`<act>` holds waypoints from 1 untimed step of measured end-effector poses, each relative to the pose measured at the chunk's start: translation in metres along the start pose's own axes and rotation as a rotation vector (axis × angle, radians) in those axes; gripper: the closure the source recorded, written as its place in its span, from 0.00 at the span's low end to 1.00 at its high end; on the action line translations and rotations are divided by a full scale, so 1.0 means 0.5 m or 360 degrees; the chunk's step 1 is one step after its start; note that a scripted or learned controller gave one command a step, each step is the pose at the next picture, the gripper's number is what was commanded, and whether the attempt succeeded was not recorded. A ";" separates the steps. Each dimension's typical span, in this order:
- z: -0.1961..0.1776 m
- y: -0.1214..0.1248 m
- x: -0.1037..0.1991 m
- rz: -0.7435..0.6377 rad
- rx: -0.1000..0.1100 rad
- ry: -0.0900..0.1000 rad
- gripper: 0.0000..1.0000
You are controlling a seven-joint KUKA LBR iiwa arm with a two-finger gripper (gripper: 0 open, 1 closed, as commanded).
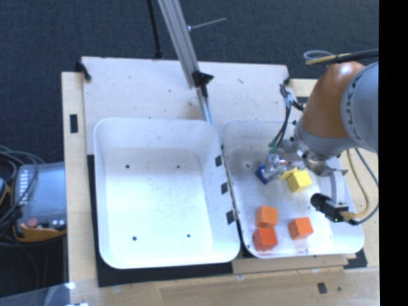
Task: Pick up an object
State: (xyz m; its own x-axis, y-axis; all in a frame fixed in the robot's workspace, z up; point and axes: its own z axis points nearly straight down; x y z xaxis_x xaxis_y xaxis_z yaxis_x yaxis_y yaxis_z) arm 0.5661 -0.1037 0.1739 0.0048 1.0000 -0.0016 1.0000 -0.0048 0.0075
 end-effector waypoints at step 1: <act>-0.107 0.004 -0.003 -0.0012 0.0000 0.0000 1.00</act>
State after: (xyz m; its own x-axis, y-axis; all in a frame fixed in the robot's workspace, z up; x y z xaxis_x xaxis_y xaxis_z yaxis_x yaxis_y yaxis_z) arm 0.5678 -0.1052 0.2272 -0.0025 1.0000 -0.0016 1.0000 0.0025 0.0073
